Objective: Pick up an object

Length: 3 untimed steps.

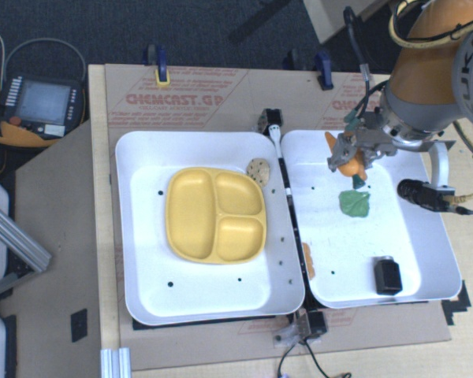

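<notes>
My gripper (348, 157) hangs over the far part of the right bin (426, 290). An orange carrot-like thing (349, 168) sits between its fingers, its pointed end sticking out to the upper left, and the fingers are closed on it. Just in front of the gripper a green leafy thing (355, 203) lies on the bin floor. Near the same bin's front edge sits a black block (387, 275). A small brown-orange piece (307, 260) rests against that bin's left wall.
The left bin (142, 290) bears a yellow divided plate (216, 214), with a speckled round cookie (258, 168) at the plate's far right. A black-handled brush (273, 124) lies along the seam between the bins. Clamps stand at the bench's back edge.
</notes>
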Each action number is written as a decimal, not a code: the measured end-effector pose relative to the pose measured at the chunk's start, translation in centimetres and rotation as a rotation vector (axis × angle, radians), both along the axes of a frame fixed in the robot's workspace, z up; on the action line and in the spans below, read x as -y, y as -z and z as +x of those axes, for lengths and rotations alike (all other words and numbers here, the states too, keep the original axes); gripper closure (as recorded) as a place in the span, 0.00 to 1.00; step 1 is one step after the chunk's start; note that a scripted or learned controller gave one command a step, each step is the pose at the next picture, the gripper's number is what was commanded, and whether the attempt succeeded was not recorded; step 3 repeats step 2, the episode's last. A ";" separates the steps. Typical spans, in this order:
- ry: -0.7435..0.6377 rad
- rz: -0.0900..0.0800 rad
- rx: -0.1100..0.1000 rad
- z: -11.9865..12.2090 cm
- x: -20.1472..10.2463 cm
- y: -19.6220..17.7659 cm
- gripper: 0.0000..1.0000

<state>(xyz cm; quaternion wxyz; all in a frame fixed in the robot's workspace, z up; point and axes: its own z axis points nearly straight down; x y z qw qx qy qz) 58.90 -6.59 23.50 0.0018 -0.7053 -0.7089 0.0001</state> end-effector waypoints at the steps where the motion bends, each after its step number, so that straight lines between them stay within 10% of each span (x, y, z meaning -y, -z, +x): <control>1: -0.002 0.001 0.000 -0.9 -5.8 -0.6 1.00; 2: -0.002 0.001 -0.002 -1.7 -11.9 -0.1 1.00; 3: -0.002 0.001 -0.002 -1.7 -11.9 -0.1 1.00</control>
